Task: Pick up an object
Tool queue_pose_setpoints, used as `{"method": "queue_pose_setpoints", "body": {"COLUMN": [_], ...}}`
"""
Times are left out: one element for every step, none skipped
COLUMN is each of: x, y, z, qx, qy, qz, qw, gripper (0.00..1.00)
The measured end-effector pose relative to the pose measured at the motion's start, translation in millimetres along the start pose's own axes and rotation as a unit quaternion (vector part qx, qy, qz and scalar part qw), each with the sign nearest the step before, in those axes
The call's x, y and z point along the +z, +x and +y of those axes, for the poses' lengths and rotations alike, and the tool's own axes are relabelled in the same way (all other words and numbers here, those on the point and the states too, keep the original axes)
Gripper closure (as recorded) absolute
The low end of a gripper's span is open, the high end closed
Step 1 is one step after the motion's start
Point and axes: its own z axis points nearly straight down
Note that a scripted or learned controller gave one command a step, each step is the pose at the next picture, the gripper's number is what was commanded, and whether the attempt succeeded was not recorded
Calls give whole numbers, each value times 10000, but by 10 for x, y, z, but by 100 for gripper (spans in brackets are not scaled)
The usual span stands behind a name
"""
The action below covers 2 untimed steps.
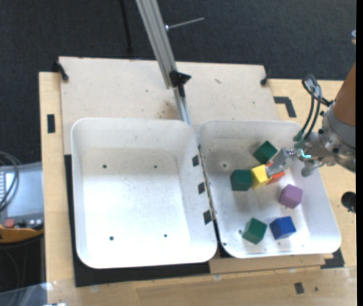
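While the left bin (137, 190) sits bare, the gripper (282, 163) reaches into the right bin (223, 145) among the blocks.

From the right bin's middle — a dark green cube (241, 180) lies at about nine o'clock, touching a yellow cube (260, 174) just beside it; another green cube (265, 152) sits at twelve o'clock, a third green one (255, 230) at six, a blue cube (283, 227) at five, and a purple block (290, 196) at three. The gripper's orange-tipped fingers (276, 168) meet the yellow cube's right edge — whether they are spread or clamped, I cannot tell.
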Motion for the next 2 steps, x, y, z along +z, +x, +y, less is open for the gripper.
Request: {"method": "queue_pose_setpoints", "body": {"x": [-18,572], "y": [-3,-37], "z": [6,-71], "qx": [10,18], "qy": [-23,8], "qz": [-5,-10], "qw": [10000,10000], "gripper": [0,0]}}
